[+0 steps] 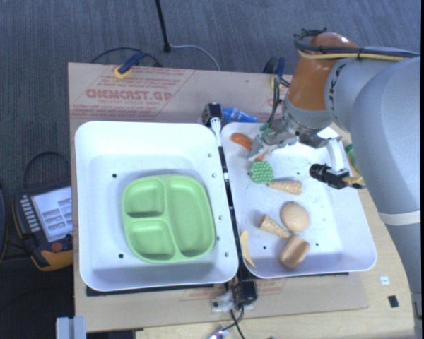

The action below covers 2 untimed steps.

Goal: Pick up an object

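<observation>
A: Where is the two-finger gripper of the grey arm with the orange band?

B: It is low over the far-left corner of the right shallow white bin. The round green dotted toy lies just beside it, toward the near side, below the fingertips.

A: Are the fingers apart or together?

B: I cannot tell; they are too small and dark. Nothing is seen between them.

A: What else is near?

B: A small orange piece lies just to the left of the gripper, also apart from it.
</observation>
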### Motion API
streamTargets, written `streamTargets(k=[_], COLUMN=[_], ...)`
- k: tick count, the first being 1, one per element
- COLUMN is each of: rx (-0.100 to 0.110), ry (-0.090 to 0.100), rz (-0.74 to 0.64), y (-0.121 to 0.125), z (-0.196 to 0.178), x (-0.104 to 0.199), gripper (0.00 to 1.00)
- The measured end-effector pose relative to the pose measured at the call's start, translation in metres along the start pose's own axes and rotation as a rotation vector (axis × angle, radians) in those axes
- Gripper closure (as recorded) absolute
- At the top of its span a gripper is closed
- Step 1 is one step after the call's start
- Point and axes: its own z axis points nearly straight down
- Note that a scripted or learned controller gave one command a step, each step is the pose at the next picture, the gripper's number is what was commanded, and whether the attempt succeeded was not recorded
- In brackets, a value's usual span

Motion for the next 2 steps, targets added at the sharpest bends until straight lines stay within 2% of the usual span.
streamTargets(k=[1,2], rx=[-0.002,0.003], ry=[0.006,0.007], rz=[0.018,0.018], y=[0.0143,0.0131], z=[-0.1591,-0.1569], x=[0.0542,0.054], gripper=[1.0,0.0])
